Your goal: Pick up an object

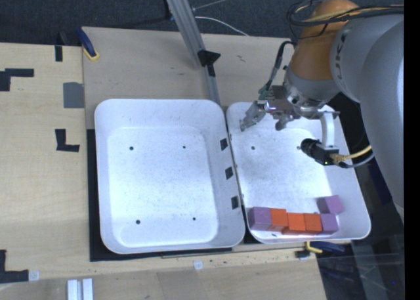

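The left shallow white plastic bin [161, 174] carries no graspable piece. The right shallow white plastic bin [282, 161] holds the task pieces: a row of small square-edged blocks against its near wall, reading purple block [261, 216], orange block [278, 218], second orange block [304, 222], then two purple blocks [331, 213] stacked at the right end.

Handling, as a judgement: the blocks appear rigid, light and smooth-faced, not fragile. They touch one another, so side faces are blocked; the upper purple block at the right end offers the freest opposing faces.

The two-finger gripper [266, 113] hangs over the far left corner of the right bin, well apart from the row. The state of its jaws cannot be told here.

Surface: the bin floor is flat and hard; the near wall restricts approach. The tan tabletop [39, 180] surrounds both bins, with a grey metal pole [187, 23] at the far side.
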Controlling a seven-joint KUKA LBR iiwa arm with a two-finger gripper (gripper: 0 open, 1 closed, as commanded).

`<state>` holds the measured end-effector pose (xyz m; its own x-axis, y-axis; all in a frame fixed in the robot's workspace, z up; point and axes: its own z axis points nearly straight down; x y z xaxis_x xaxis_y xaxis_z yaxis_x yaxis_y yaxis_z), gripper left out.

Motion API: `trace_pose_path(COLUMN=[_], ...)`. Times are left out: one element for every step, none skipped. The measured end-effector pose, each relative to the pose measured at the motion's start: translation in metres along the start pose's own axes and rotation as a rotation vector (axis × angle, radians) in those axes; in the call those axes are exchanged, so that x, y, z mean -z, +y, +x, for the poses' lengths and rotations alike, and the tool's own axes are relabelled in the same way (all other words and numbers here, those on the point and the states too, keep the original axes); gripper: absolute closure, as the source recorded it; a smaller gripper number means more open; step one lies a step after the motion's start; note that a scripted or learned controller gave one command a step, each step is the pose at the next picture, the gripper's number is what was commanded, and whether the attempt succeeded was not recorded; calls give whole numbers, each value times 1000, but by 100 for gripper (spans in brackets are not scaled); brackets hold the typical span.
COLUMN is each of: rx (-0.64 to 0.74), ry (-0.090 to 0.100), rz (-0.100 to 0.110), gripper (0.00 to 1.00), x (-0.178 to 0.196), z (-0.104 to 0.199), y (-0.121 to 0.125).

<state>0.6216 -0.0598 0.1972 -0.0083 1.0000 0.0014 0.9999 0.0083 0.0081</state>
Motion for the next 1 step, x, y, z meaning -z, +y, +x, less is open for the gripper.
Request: trace_pose_path(rx=[-1], ry=[0], rz=[6], gripper=[0], x=[-6], z=[50], y=[47])
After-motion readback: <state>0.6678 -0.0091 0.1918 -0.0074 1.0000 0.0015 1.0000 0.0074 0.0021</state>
